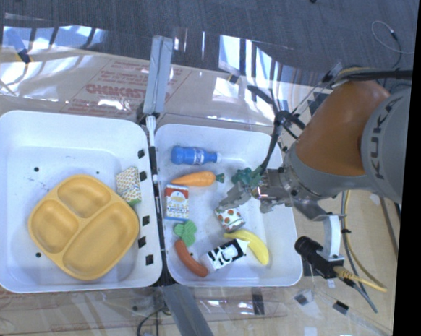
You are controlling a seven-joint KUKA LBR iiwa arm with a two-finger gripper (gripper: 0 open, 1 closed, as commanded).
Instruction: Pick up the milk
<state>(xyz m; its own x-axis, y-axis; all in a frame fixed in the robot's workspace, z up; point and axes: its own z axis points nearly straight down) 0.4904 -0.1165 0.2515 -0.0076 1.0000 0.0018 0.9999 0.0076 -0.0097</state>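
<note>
Two white bins stand side by side on the desk. The right bin [278, 274] holds eight things: one black-and-white milk carton [226, 254] near its front edge, one banana [254, 245] touching the carton, one red sausage [189, 258], one green vegetable [186, 230], one red-and-white box [177, 202] by the left wall, one carrot [195, 178], one blue bottle [192, 156] toward the back, and one spotted can [229, 217]. The left bin [0, 256] has one yellow divided plate [82, 225] and one small patterned packet [128, 182]. The hand [239, 195] is just behind the can; I cannot tell if it is apart or together. No label is readable.
</note>
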